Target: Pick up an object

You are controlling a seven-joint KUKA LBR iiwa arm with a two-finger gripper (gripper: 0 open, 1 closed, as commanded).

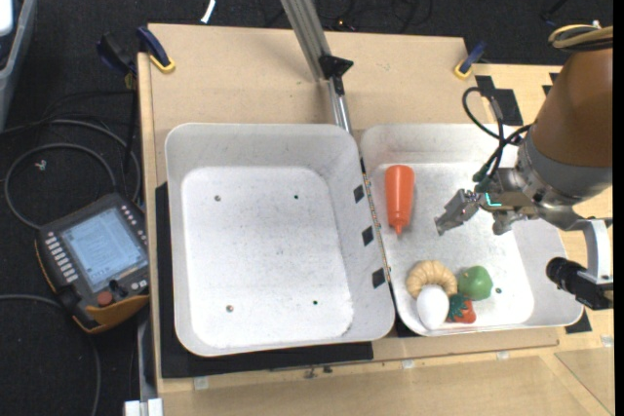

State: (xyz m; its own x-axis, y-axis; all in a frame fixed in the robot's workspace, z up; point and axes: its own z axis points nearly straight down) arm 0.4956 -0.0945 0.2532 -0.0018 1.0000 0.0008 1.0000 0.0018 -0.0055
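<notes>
Seen from the fixed camera above the desk (419, 63), the grey arm with its orange band reaches in from the right and hangs over the right-hand bin (507, 143), its tool (480, 211) poised above bare white floor with the two fingers spread apart and nothing between them — a posture that reads as readiness for a descent rather than a completed grab. The candidates for picking sit in that same bin: an orange carrot (399, 196) lies lengthwise near the bin's left wall, just to the left of the tool and apart from it, while a tight cluster gathers at the near edge — a tan pastry-like piece (430, 276), a white egg-shaped object (432, 307), a green fruit (476, 283) and a small red item (461, 312), touching one another. The cluster lies below the tool in the frame, nearer the camera. The left-hand bin (195, 151) stands alongside, likely the drop-off side.
</notes>
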